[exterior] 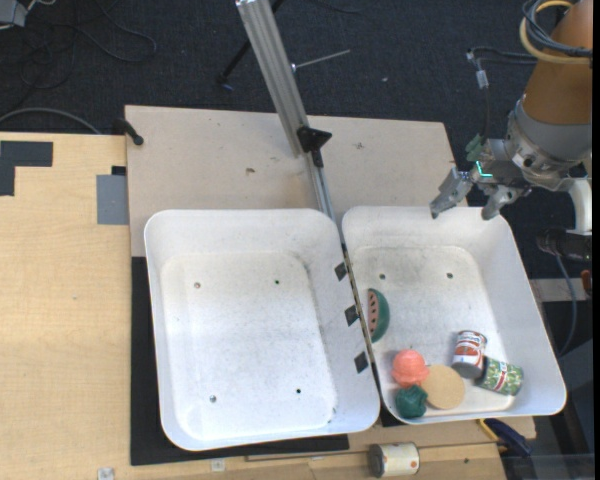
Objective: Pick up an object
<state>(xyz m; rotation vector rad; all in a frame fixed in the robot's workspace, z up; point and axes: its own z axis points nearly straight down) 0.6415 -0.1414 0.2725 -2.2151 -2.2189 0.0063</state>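
Camera view — round orange-pink ball [409,366]

Two bins sit side by side on the bench: the left bin [180,268] and the right bin [520,278], touching along their shared edge. A watermelon slice [377,315] lies against the right bin's left wall; a ball [410,366], a disc [444,387], a small round object [412,402], a can [469,351] and a bottle [500,376] cluster near its front edge. The gripper [472,196] hangs above the right bin's rear right corner.

jaws [470,199] spread, empty, above right bin [520,298] far rim.
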